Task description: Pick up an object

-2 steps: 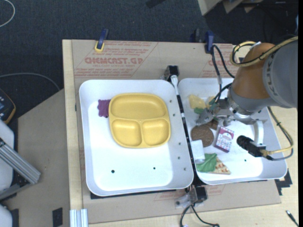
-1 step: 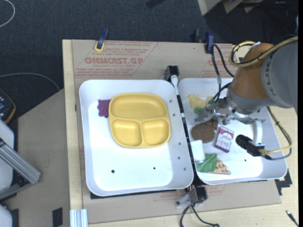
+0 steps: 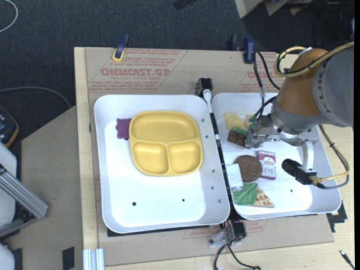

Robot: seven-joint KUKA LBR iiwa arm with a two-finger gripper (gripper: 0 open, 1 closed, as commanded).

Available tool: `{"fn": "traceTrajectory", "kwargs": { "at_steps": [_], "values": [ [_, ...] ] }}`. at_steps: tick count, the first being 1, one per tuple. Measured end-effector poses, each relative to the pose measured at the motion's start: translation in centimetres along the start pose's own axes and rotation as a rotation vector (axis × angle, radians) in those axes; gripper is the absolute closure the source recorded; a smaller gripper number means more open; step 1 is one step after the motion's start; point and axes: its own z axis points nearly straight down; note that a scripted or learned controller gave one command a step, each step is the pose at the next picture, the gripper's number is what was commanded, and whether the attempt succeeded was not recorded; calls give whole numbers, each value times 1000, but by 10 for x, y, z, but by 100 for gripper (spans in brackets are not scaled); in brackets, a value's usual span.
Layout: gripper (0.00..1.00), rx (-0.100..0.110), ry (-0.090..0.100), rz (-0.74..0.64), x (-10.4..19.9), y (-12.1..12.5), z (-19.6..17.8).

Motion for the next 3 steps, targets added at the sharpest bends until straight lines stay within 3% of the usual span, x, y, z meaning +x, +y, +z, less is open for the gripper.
{"fn": "traceTrajectory", "kwargs": {
  "at_steps": [3],
  "values": [
    [100, 0, -2, -4, 0, 11, -130]
  ]
}}
